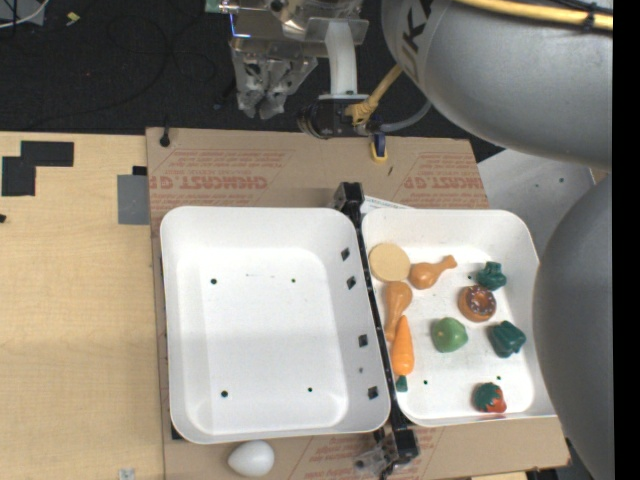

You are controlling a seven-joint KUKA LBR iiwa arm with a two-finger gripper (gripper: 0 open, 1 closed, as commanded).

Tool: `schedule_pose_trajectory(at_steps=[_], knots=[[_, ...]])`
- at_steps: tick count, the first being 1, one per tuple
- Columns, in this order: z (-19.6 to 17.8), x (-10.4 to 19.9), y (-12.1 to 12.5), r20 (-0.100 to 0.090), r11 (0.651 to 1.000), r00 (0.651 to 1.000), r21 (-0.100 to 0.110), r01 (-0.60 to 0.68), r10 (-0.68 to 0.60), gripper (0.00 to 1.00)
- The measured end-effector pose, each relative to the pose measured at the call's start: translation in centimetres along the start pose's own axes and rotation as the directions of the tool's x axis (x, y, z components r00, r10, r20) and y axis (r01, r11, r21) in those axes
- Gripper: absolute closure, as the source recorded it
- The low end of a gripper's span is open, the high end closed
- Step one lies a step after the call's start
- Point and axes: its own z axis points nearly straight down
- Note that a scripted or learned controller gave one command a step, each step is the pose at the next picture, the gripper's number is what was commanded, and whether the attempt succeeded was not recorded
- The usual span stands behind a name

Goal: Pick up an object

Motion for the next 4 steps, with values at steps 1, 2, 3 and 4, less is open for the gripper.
schedule_pose_trajectory(at_steps=[1,2,3,4], knots=[[-6.1,-0.1,0.0,0.002,1.0,1.0,0.004,-0.001,0.001,1.0],[-5.7,-9.4,0.1,0.006,1.0,1.0,0.012,-0.014,0.014,1.0],[-5.7,-22.1,-0.1,0.007,1.0,1.0,0.012,-0.019,0.019,1.0],[-5.7,-20.9,0.0,0.003,1.0,1.0,0.012,-0.006,0.006,1.0]])
